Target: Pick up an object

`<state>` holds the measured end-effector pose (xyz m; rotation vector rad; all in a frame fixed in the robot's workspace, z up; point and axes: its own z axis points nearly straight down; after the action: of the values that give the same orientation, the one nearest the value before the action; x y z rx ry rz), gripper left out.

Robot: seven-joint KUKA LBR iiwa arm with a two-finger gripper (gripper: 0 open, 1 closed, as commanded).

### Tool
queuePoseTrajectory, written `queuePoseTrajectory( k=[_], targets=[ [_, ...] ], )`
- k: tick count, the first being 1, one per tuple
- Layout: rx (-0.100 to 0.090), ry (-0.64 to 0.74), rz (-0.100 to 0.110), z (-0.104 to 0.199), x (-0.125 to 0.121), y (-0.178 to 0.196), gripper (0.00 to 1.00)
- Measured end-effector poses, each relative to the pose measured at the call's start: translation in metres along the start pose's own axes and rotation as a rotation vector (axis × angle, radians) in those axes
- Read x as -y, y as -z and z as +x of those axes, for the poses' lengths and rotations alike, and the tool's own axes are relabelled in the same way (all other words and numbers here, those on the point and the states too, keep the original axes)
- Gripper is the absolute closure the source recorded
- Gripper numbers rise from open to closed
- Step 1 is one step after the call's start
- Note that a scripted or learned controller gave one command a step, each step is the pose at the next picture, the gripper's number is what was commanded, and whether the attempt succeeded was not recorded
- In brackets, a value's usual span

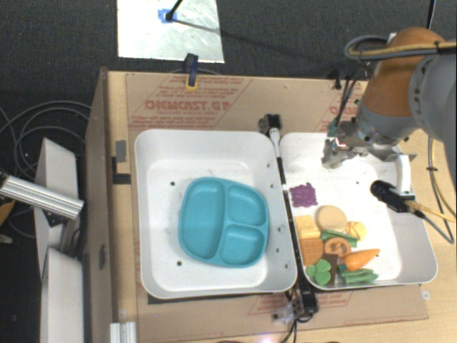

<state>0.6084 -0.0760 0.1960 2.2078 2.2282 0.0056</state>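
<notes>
So the grey arm with the orange band (pixel 400 70) comes in from the upper right of the frame and bends down over the right shallow white bin (pixel 410 224). Left of it stands the second shallow white bin (pixel 161 156), and in its middle lies a light blue plastic tray with three compartments (pixel 223 221), a little tilted.

The gripper (pixel 334 156) hangs over the upper left part of the right bin, above bare white floor; whether its two ends are spread or pressed together I cannot tell, and nothing can be seen between them.

The objects lie below the gripper, toward the lower middle of the frame, apart from it. Nearest is a small purple bunch of toy grapes (pixel 303 194). Lower comes a round tan toy bun (pixel 331 217), then an orange toy carrot (pixel 360 257), all packed close in the lower left corner of that bin.
</notes>
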Motion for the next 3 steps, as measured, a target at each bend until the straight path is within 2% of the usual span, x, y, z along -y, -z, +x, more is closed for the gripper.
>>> queuePoseTrajectory(
  k=[1, 2, 3],
  targets=[
    [0.0, 0.0, 0.001, 0.0, 0.0, 0.0, 0.0],
    [-0.003, -0.014, 0.019, -0.027, 0.097, -0.095, 0.0],
    [0.002, -0.005, -0.001, -0.061, 0.029, -0.099, 0.0]
  ],
)
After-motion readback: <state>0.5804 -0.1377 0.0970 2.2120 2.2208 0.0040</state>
